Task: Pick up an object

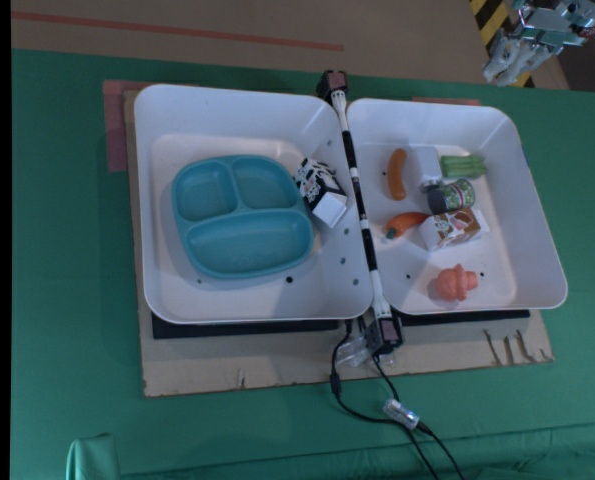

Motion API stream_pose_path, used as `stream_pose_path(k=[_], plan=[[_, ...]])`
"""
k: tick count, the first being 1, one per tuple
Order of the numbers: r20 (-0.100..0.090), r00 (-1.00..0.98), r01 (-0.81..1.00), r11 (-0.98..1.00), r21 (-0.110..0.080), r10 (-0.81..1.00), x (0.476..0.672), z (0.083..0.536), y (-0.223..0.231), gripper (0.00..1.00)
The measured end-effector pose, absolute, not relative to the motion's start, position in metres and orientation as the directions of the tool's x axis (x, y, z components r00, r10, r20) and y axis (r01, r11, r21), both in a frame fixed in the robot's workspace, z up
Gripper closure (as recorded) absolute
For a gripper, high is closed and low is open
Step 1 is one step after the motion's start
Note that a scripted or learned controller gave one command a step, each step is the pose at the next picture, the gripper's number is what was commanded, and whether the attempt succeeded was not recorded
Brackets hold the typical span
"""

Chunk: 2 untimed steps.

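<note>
Looking down, we saw the sausage (pixel 397 172) lying lengthwise toward the bin's far wall; the gripper's (pixel 517 56) state we couldn't tell.

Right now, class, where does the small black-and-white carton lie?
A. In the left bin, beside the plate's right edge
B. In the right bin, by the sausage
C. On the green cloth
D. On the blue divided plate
A: the small black-and-white carton lies on the left white bin's floor, just right of the blue divided plate.
</note>
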<state>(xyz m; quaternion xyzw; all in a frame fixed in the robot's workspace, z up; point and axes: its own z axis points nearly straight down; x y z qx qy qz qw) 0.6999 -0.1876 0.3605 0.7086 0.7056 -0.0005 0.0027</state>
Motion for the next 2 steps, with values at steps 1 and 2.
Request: stream_pose_path(k=[1,2], plan=[[-0.008,0.007,1.0,-0.007,0.01,1.0,0.701,0.375,-0.188,1.0],[-0.01,0.008,1.0,-0.008,0.016,1.0,0.701,0.389,-0.188,1.0]])
